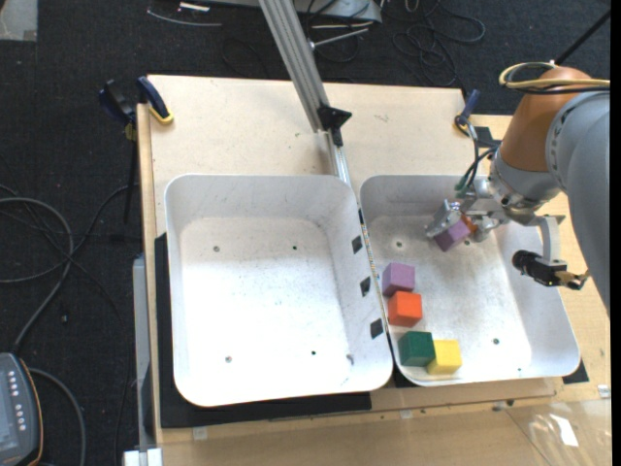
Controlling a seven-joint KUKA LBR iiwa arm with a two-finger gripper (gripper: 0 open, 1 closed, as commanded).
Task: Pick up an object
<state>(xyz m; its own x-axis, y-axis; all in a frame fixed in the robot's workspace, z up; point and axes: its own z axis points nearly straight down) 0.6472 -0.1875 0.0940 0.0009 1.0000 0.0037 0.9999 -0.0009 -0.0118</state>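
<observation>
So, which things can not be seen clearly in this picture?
- Gripper, camera view: small and blurred, the wrist above covers part of it; the state of its grip cannot be made out.
- Small purple object at the gripper: too blurred to tell whether it is held or only lies in the right bin.
- Arm: cut off by the right edge.
- Green block: the yellow block touches it and hides one side.

The grey KUKA arm (582,153) with its orange band (529,129) above the wrist reaches in from the right, its wrist bent downward and to the left. Its two-finger metal gripper (454,223) hangs low, jaws closed around a small purple block (448,236) held tilted between them.
</observation>
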